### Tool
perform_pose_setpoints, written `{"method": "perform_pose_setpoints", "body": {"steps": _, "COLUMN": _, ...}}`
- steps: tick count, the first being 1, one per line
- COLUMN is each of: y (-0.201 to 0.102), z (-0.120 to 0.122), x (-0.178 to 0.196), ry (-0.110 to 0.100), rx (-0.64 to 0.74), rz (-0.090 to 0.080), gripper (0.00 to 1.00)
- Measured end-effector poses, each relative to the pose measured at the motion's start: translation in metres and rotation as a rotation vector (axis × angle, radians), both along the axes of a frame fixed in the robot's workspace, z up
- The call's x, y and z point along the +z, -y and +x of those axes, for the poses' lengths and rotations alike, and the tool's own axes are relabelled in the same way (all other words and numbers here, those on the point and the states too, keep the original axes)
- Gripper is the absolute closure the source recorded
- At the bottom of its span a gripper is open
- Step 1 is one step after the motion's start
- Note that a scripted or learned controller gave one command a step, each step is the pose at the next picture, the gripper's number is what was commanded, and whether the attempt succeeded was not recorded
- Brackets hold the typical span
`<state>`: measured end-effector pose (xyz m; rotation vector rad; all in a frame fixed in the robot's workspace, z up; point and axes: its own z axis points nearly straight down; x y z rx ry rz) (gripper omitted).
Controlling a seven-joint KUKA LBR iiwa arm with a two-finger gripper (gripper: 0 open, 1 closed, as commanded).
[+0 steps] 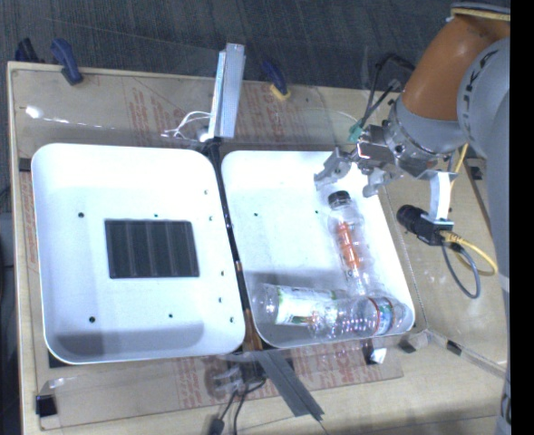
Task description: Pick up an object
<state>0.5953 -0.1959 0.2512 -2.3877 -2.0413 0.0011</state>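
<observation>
Here, jaws (351, 172) spread wide over right bin (276, 198), small bottle (348, 234) just below, large bottle (325, 309) beyond.

Two white bins sit side by side: the left bin (67, 243) and the right bin (276, 216). One dark ridged panel (151, 248) lies in the left bin. Two clear plastic bottles lie in the right bin: a small bottle (349, 240) with an orange label, and a large bottle (330, 311) with a green label. One robot arm (457, 71) carries one gripper (355, 175). Two blue clamps show at the bench's far edge: one (67, 62) at the left, one (275, 77) nearer the middle.
</observation>
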Motion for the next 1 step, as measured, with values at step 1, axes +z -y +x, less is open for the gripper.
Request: {"method": "perform_pose_setpoints", "body": {"steps": 1, "y": 0.0015, "z": 0.0117, "x": -0.0083, "ry": 0.003, "rx": 0.134, "rz": -0.001, "gripper": 0.0}}
